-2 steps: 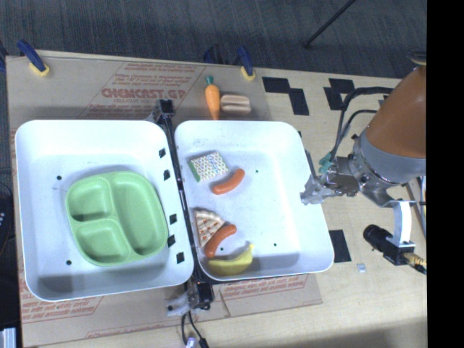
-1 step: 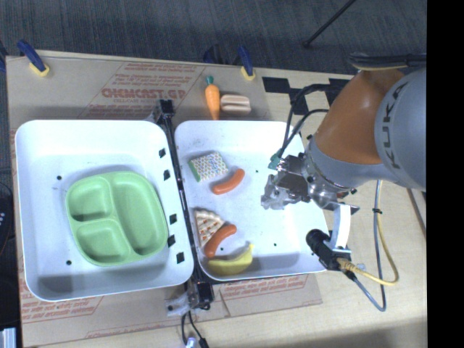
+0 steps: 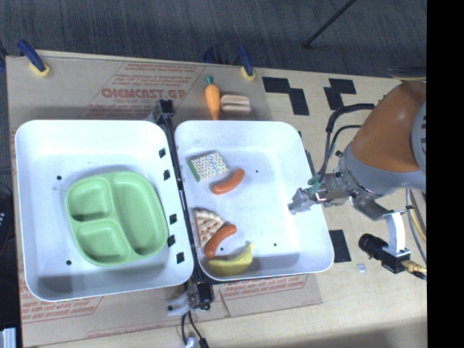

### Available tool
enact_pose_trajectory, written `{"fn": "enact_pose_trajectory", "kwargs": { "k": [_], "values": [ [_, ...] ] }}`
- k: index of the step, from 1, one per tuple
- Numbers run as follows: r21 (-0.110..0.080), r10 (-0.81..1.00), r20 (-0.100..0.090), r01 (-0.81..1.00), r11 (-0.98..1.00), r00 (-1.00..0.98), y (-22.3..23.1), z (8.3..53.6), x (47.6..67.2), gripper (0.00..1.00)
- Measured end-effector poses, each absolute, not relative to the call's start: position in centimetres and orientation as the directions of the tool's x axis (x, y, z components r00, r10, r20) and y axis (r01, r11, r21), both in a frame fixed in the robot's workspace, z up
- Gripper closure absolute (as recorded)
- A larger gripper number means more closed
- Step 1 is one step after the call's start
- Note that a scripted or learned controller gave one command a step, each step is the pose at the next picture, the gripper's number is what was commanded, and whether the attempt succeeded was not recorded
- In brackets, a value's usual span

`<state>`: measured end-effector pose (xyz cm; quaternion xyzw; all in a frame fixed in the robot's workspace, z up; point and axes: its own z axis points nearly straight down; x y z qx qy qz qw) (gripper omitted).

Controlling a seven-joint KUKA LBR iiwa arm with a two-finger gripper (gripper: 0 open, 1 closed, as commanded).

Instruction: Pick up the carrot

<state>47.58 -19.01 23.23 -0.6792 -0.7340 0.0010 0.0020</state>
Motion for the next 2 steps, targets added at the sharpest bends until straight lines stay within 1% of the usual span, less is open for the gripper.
{"fn": "enact_pose_trajectory", "kwargs": {
  "k": [1, 2],
  "values": [
    [-0.003, 0.997, 0.001, 0.997, 0.076, -0.076, -10.3, 25.6, 47.7, 1.0],
    [-0.005, 0.99, 0.001, 0.99, -0.14, 0.14, -4.8, 21.4, 47.6, 1.0]
  ]
}}
